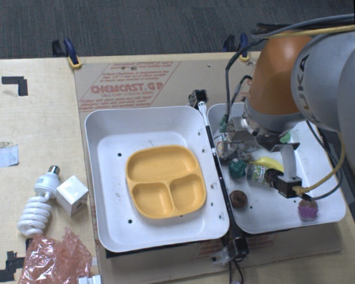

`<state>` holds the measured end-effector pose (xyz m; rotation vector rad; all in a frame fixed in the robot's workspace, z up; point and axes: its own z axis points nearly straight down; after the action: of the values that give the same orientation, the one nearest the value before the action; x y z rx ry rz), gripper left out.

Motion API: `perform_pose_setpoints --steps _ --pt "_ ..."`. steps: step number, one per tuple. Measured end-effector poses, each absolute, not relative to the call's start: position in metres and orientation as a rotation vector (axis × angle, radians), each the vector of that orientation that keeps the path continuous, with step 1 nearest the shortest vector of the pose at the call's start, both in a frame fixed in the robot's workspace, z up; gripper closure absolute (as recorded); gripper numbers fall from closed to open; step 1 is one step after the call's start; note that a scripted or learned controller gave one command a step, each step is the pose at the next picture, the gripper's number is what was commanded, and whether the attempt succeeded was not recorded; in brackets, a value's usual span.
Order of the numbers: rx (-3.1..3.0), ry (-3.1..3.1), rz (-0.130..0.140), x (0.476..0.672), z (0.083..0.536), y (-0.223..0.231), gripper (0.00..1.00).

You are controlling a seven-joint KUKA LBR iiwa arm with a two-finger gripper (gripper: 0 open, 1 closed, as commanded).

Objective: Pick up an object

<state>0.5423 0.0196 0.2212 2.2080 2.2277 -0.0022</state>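
Looming over the right bin point(324, 217), the arm point(292, 73) lowers its gripper point(234, 147) among small objects; whether anything is grasped cannot be told, so lifting remains.

The two shallow white bins point(108, 172) look like smooth, slightly glossy plastic. The yellow three-compartment tray point(166, 182) is matt plastic. The pale bench top point(34, 122) looks like smooth wood or board. The white spiral light bulb point(36, 212) is glossy glass, and beside it the crumpled pink film point(50, 267) is shiny and wrinkled. The arm's orange band point(278, 74) has a smooth satin sheen.
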Motion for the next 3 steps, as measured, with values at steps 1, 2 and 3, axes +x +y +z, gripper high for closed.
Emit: perform_pose_setpoints --steps 1,2,3 --pt "2.218 2.223 -0.002 0.589 0.261 -0.001 1.00" --pt "2.219 2.223 -0.002 0.589 0.261 -0.001 0.00" --pt "2.221 2.222 -0.002 0.540 0.192 -0.055 0.00"
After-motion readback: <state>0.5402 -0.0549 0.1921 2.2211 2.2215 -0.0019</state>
